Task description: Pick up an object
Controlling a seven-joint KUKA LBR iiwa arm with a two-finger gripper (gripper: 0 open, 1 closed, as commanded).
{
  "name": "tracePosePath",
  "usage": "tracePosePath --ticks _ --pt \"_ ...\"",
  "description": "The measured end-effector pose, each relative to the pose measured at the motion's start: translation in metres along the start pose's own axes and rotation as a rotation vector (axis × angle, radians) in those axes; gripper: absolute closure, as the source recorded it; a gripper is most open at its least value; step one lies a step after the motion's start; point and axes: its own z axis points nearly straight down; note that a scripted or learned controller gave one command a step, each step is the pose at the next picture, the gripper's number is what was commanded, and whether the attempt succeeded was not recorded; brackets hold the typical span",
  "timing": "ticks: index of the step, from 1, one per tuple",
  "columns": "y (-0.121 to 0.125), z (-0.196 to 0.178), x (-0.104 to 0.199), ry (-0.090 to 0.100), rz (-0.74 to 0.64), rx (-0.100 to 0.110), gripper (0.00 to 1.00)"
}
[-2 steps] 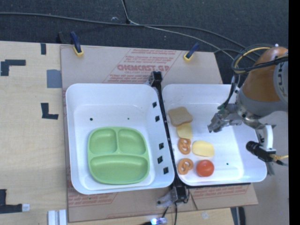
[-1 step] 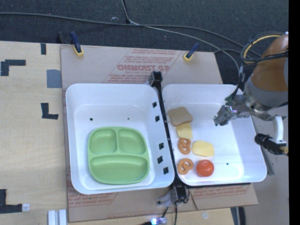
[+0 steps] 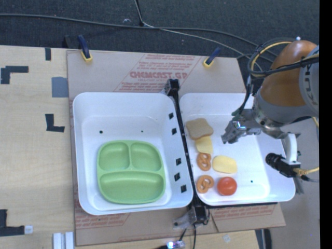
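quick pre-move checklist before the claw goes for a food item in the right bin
1. Targets present: ok. Bread slice, two pretzels, tomato and two yellow pieces lie in the right bin.
2. Claw over the right bin: ok, right of the bread slice.
3. Claw carrying nothing: ok, nothing seen between its tips.
4. Claw opening: cannot tell.
5. Items spaced for a clean grasp: not ok, they cluster closely.
6. Green plate out of the way: ok, in the left bin.

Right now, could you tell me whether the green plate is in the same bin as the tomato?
No, the green plate lies in the left bin, while the tomato sits in the right bin.
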Motion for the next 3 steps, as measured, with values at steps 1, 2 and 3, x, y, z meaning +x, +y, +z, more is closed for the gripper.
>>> tracePosePath --ticks 1,2,3 --pt "0.005 -0.003 0.061 0.000 -0.002 0.000 1.00" --pt "-0.006 0.004 0.115 -0.001 0.000 0.002 1.00" --pt "-0.006 -0.002 0.159 -0.001 0.000 0.001 1.00"
